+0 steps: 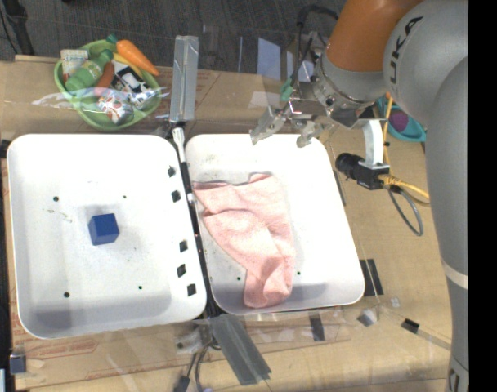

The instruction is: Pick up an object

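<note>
A crumpled pink cloth (252,231) lies in the right bin (334,247), stretching from its middle down toward the front edge. A small blue cube (104,228) sits alone in the left bin (36,219). My gripper (284,131) hangs above the back rim of the right bin, behind the cloth and clear of it. Its two fingers (263,129) are spread apart with nothing between them.
A green bowl (73,109) of toy food and packets stands behind the left bin. A grey divider bar (183,76) rises between the bins at the back. Tape and small parts lie on the bench along the front edge.
</note>
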Available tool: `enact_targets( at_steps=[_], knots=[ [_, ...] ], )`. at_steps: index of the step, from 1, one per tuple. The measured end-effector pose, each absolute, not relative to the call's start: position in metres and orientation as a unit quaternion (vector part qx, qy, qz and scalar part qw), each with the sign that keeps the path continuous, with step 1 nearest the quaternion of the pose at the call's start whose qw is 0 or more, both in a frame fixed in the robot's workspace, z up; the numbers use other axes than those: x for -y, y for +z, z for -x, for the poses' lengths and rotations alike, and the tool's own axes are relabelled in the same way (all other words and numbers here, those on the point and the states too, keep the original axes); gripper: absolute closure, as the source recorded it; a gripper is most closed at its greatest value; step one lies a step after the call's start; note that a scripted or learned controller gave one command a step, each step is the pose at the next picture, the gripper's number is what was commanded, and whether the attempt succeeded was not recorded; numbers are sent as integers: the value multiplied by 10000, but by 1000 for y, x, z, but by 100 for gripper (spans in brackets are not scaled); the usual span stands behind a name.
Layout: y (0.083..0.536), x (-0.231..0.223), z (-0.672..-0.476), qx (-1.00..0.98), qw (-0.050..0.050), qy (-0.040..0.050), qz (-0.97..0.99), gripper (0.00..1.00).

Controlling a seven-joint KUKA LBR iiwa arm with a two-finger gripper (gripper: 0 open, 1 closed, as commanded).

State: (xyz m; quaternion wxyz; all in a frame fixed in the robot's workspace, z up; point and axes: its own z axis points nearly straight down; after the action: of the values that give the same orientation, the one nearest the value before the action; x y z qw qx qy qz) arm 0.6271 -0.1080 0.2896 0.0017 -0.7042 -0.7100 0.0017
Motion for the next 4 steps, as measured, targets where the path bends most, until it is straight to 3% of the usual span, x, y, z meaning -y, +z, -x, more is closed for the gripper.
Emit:
enact_targets(
  at_steps=[2,3,4],
  knots=[
    [93,200,-657,7779,-4,2,6284,0],
    [92,170,-633,8086,12,6,5884,0],
    [102,171,-633,8093,12,12,5874,100]
  ],
)
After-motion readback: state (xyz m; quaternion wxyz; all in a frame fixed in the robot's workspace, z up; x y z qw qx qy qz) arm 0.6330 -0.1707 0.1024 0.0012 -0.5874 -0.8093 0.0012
